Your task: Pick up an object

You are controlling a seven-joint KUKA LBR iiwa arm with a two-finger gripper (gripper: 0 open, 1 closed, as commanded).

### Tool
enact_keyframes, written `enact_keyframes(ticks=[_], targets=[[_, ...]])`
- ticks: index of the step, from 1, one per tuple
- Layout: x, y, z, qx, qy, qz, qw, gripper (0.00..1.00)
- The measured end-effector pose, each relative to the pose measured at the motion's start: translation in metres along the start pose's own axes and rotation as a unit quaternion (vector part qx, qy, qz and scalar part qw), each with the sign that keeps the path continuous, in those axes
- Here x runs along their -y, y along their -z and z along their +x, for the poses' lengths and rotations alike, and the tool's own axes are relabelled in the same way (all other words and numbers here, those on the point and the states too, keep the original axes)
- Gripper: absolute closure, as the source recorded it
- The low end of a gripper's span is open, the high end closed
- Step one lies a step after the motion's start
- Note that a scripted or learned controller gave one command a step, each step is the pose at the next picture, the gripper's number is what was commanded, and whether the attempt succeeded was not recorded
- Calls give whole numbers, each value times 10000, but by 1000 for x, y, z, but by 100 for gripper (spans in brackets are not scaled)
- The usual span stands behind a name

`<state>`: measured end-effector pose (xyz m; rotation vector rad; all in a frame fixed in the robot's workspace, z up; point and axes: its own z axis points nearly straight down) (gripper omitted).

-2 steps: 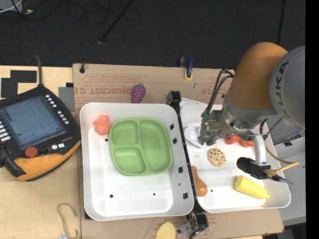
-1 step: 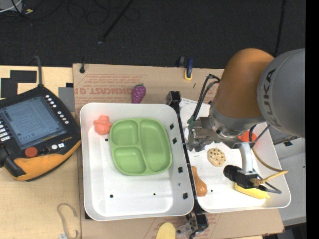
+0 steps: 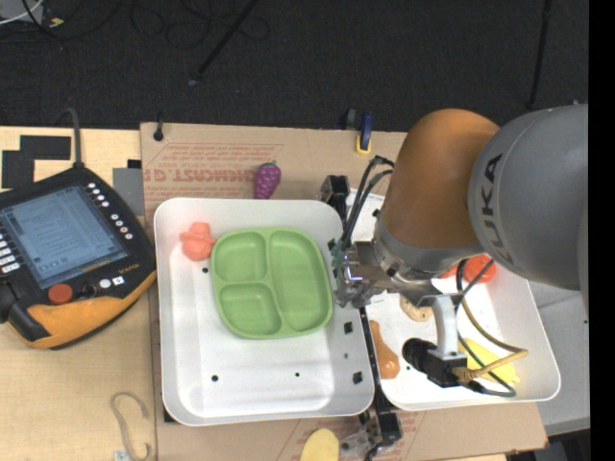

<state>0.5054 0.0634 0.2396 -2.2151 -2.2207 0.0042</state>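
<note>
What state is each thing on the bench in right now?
green plate, flat, right side up, all three compartments empty
pink toy, lying in the left bin beside the plate
brown toy, lying in the right bin by its left wall
purple toy, lying on the cardboard behind the bins
pendant, screen lit

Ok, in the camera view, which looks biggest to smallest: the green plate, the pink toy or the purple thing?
Largest: green plate.
Then pink toy and purple thing, which look about alike, so no ranking between them.
</note>
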Motion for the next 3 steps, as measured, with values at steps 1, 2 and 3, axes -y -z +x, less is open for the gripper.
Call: enact_keyframes(ticks=[1,2,3], targets=[[30,-3,37,4,-2,5,10000,100],[26,-22,41,13,-19,8,10000,100],[27,-2,35,7,-39,-15,10000,100]])
